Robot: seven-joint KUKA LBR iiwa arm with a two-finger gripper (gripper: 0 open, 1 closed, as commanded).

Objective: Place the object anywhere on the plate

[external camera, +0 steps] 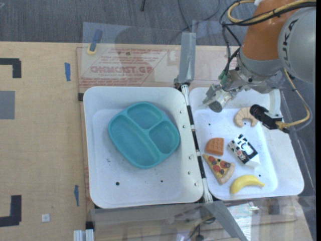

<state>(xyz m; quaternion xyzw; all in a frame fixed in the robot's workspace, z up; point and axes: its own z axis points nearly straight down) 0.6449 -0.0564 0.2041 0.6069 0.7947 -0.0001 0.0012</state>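
The end effector (216,100) hangs over the upper left part of the right bin (288,157), and it carries nothing between its fingers; if they are spread or closed I cannot tell from this angle. Above it the grey arm (296,39) with its orange band (268,21) comes in from the right, with yellow and black cables looped around it.

Just to the right of the end effector, a croissant (244,116) lies on the white floor of the right bin. Lower in the same bin there are a small orange waffle piece (215,146), a black and white milk carton (244,150), a pizza slice (219,167) and a banana (246,183), all near each other but mostly apart.

The left bin (100,185) is beside it, and the two bins meet at a middle wall. In it the teal plate (144,134), with three compartments, lies flat and carries nothing.

The bins stand on a counter (40,134) of light wood, with blue tape pieces (67,72) and black marks on it. A clear sheet with red writing (123,68) lies behind the left bin. Beyond the counter the floor (75,4) is grey carpet.
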